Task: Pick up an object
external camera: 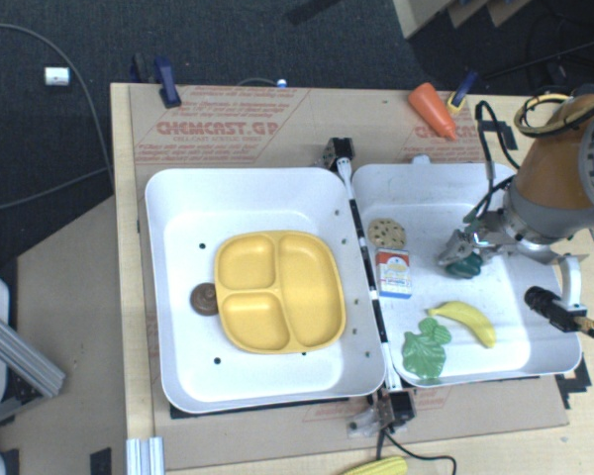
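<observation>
The gripper (465,255) sits low in the right bin (416,181), its fingers closed around a small teal object (466,263) above the banana (463,320). The grasp step appears underway; next, a clean lift. The cardboard (218,125) behind reads "CHEMCAST GP".

Tray (277,292) in left bin (178,206); banana (463,320) right.

I see a small teal object (465,263) in the right bin (495,191), at the gripper (462,255) tips (too small to identify).
</observation>
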